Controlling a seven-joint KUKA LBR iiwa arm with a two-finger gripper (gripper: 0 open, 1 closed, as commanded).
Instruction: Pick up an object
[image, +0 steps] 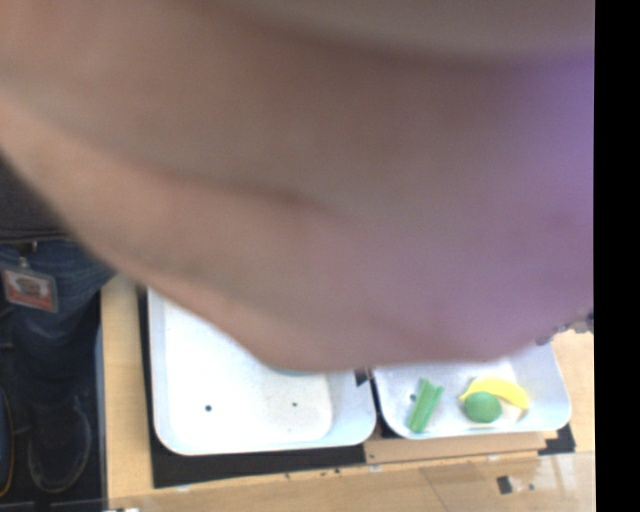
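A big blur hides most of the view, so I cannot tell my hand's state; in the right bin (545, 412), near side, lie a green stick (425, 406), long axis near-to-far, and right of it a green ball (483, 407) against a yellow piece (505, 391).

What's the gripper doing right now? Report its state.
Gripper: cannot be told; a big blurred shape covers most of the view.

blurred pinkish shape (300, 180) covers both bins (250, 420).
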